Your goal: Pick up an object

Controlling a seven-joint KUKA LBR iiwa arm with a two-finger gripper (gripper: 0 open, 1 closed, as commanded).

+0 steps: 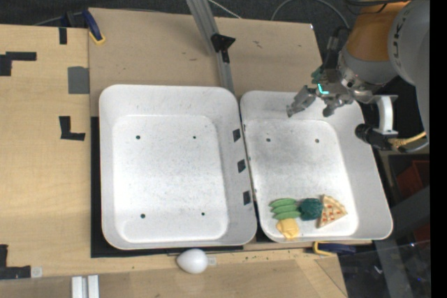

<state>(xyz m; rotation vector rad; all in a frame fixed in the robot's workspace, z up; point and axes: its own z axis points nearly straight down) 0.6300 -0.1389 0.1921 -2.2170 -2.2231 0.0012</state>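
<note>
In the right bin (363, 171), near its front edge, lies a cluster of toy food: a green pea pod (283, 206), a dark green broccoli piece (310, 207), a pizza slice (331, 210) and a yellow piece (288, 227). My gripper (313, 105) hangs over the bin's far rim, well behind the cluster. Its two fingers are spread apart and hold nothing.
The left bin (167, 164) sits beside the right one. A white egg-shaped object (192, 261) rests on the bench in front of the left bin. A slanted metal pole (202, 10) rises behind the bins. The arm's body (384, 31) stands at the right.
</note>
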